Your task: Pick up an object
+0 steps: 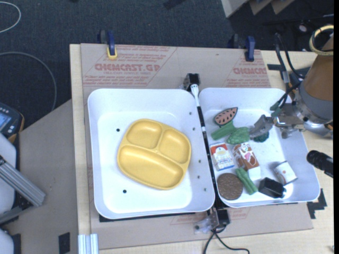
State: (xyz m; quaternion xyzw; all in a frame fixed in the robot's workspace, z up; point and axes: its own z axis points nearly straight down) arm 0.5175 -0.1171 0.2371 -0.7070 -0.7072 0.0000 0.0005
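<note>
Reaching in from the right, the two-finger gripper (263, 126) sits low in the right white bin (296, 142), over the teal lump (260, 136) beside the crumpled green leafy toy (232, 135). Whether it has closed on anything I cannot tell. Toys crowd this bin: a watermelon slice (226, 115), small printed cartons (222, 156), a brown round cookie (230, 186). Coming down squarely on one piece, apart from its neighbours, looks wisest. The yellow divided plate (153, 153) fills the left bin (100, 142).
</note>
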